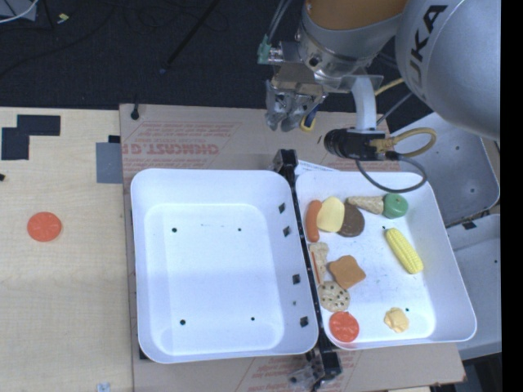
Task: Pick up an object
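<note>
Hovering my two-finger metal claw point(288, 114) above the cardboard sheet point(204, 141), beyond the far rims of both bins. Can't tell whether it's wide or narrow, the tips are blurred against the wrist hardware. Nothing visible between them.

All candidate objects sit in the right-hand shallow white plastic bin point(453, 300), nearer the camera than my claw and slightly off to the arm side:
- orange sausage-shaped toy point(313, 220), closest to the black divider clips point(288, 170), touching the pale yellow rounded piece point(331, 215)
- dark brown round disc point(353, 221) partly under that yellow piece
- beige cone point(365, 204) with a green round cap point(395, 206) at its far end
- yellow corn cob point(404, 250), lying apart from the rest
- tan cracker strip point(318, 258), brown toast slice point(347, 272), speckled round cookie point(334, 296) in a loose cluster
- red tomato slice point(344, 327) at the near rim
- small yellow lumpy piece point(396, 320) beside it, not touching

Left-hand white bin point(163, 194) sits directly camera-side of my claw. Orange flat disc point(44, 226) on the wooden bench point(57, 300), well off to the far side from the arm.
</note>
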`<state>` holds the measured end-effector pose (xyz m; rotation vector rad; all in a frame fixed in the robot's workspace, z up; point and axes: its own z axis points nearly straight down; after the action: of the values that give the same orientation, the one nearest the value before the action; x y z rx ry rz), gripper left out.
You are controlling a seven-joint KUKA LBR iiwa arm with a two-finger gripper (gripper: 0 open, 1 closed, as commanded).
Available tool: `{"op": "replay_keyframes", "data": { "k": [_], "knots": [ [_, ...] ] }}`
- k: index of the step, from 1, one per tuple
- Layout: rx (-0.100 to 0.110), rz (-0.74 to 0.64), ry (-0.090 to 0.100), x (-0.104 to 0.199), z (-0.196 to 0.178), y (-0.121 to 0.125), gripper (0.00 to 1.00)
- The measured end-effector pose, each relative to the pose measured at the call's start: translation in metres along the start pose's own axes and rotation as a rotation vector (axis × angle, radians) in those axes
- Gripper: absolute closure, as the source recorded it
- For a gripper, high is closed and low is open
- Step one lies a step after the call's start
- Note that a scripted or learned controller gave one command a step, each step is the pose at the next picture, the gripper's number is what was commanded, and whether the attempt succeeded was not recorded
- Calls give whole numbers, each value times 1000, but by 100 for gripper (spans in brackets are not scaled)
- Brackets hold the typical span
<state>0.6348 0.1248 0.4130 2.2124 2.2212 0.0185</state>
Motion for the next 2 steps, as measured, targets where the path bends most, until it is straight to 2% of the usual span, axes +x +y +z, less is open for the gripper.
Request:
{"op": "replay_keyframes", "data": {
  "k": [1, 2],
  "knots": [
    [-1, 2, -1, 8, -134, 11, 100],
    [32, 6, -7, -3, 169, 2, 100]
  ]
}}
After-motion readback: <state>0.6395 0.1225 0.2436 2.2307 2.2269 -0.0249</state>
